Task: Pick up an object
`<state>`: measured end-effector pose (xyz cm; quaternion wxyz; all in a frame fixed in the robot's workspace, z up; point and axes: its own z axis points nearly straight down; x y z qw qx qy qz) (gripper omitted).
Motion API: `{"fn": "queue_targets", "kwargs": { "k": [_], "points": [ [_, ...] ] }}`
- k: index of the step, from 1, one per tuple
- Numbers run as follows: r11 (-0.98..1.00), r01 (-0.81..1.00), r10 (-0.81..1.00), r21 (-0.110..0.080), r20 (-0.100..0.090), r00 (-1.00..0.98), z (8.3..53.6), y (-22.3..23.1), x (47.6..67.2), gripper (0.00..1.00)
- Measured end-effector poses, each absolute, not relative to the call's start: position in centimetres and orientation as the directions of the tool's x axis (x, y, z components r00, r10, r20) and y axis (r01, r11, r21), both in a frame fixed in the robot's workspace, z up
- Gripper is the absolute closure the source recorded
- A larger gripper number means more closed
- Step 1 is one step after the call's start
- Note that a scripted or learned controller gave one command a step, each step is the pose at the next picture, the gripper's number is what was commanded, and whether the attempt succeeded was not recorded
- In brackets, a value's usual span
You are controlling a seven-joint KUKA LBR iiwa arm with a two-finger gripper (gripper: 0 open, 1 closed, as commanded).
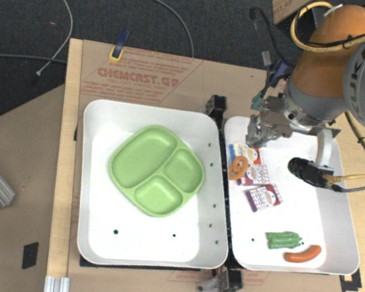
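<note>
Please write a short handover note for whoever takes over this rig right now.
Gripper: low over the back left corner of the right bin, above the snack packets; nothing seen held.
Right bin: packets, a small ring-shaped toy, a green toy and a toy sausage near the front.
Left bin: a green divided plate.
Done: no pick visible.
Left: grasp one object and lift it.

Two white bins (91, 162), one green divided plate (157, 170), two snack packets (262, 198), one pretzel (239, 164), one green toy (282, 240), one sausage (302, 254).
</note>
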<state>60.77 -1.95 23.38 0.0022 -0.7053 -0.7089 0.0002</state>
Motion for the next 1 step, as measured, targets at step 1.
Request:
{"fn": "queue_targets", "kwargs": {
  "k": [1],
  "points": [
    [0.007,1.000,1.000,-0.003,0.004,-0.007,23.07,4.45,59.45,1.00]
  ]
}}
